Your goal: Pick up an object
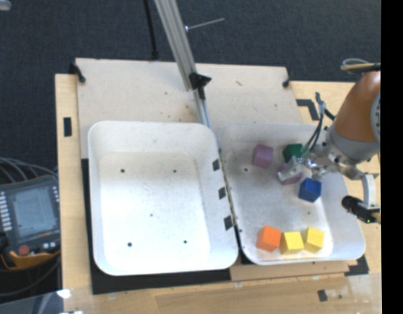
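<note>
Two white bins are sitting side by side on the desk. In the right bin, the end effector is hovering low among a purple block, green block and blue cube; orange and two yellow blocks are lining the near wall.

This looks like a robotics lab or test cell. A grey industrial arm with an orange band reaches over a plywood bench bearing two shallow white bins. A teach pendant with a screen lies beside the bench with its cables on dark carpet. An aluminium extrusion post, probably a camera mount, rises from the bench.
</note>
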`<state>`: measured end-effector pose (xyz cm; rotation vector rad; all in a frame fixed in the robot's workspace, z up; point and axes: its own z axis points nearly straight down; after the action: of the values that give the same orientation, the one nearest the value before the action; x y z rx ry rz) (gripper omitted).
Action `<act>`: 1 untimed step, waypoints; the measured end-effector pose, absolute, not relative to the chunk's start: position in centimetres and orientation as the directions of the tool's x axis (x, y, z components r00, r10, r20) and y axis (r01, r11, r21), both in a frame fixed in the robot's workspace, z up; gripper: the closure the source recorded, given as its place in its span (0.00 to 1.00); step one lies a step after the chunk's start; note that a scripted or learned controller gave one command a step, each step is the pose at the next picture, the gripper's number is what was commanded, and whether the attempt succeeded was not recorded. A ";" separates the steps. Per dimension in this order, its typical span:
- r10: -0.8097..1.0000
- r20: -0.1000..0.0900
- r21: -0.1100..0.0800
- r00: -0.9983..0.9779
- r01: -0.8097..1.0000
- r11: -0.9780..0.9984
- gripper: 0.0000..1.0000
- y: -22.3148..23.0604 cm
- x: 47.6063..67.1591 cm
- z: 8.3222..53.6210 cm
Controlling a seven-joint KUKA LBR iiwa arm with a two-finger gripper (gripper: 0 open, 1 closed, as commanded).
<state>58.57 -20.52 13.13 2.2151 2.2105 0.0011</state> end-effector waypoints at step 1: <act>1.000 -0.004 0.003 0.005 1.000 -0.005 0.00 -20.7 58.7 9.7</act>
<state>58.66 -20.69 9.70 2.2232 2.2131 -0.0008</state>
